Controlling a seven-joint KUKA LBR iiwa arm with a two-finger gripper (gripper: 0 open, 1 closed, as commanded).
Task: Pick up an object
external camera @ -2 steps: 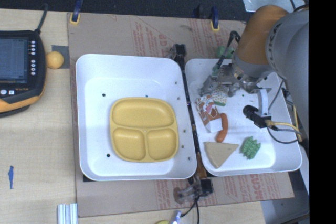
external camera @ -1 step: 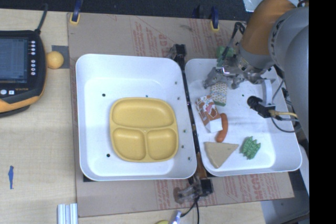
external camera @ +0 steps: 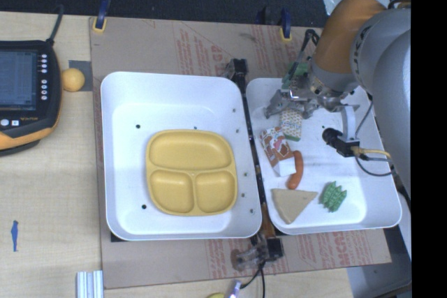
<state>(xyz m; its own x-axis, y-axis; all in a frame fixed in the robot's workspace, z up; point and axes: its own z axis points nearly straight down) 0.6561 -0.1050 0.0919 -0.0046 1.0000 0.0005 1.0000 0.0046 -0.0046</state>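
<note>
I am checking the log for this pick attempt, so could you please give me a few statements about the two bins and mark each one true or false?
1. The yellow three-compartment plastic tray lies in the left white bin. True.
2. The orange toy sausage lies in the left bin. False: it lies in the right white bin.
3. The green knobbly toy vegetable sits at the far left of the right bin. False: it is near that bin's right side, to the right of the tan wedge-shaped piece.
4. The gripper is over the upper part of the right bin. True.
5. A yellow ball rests on the bench outside the bins. True.
</note>
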